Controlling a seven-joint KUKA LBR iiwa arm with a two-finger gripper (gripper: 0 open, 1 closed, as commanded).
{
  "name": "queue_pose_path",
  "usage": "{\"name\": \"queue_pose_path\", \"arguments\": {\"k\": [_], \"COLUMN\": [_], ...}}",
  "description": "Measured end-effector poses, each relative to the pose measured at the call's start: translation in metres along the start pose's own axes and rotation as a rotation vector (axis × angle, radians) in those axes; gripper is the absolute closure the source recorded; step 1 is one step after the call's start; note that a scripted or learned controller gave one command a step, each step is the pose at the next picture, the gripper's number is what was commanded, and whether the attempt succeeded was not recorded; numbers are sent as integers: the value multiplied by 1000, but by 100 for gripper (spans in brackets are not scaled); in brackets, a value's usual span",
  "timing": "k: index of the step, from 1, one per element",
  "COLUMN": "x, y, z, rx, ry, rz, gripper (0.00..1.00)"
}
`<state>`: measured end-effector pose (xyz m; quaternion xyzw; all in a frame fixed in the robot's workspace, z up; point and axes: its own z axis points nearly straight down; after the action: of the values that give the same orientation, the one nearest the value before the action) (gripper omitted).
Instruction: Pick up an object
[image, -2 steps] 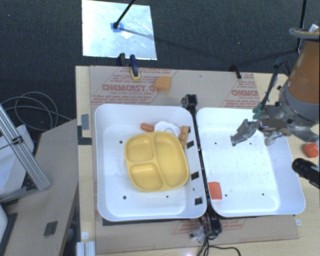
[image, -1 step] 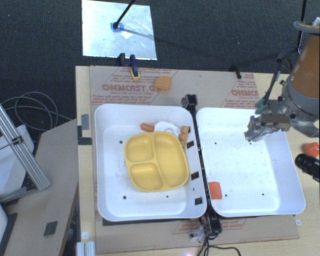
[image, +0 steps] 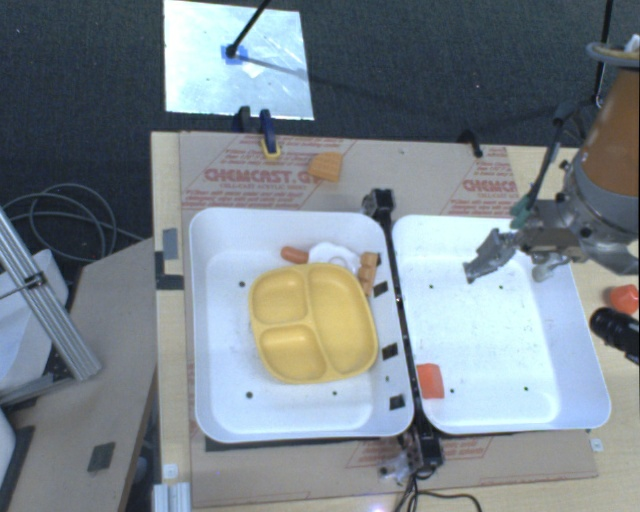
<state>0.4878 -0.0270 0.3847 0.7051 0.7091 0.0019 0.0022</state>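
We see nothing picked up yet: our claw hovers over the right bin near its far edge, whether clenched or released we cannot tell; the orange block lies at that bin's near-left corner, untouched

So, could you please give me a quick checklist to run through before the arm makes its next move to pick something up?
1. Gripper above the right bin: ok.
2. Nothing visibly between its fingers: ok.
3. Finger opening wide enough: cannot tell.
4. Target in this bin: orange block lies at the near left corner, away from the gripper: not ok yet.
5. Block close to the bin wall, possibly awkward for the fingers: cannot tell.
6. Yellow tray lies in the left bin, apart from the gripper: ok.
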Motion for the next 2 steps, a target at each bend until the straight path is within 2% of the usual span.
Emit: {"name": "queue_pose_path", "arguments": {"k": [1,2], "x": [0,0], "y": [0,1], "z": [0,-11], "rx": [0,-3], "ry": [0,0], "rz": [0,-4], "gripper": [0,100]}}
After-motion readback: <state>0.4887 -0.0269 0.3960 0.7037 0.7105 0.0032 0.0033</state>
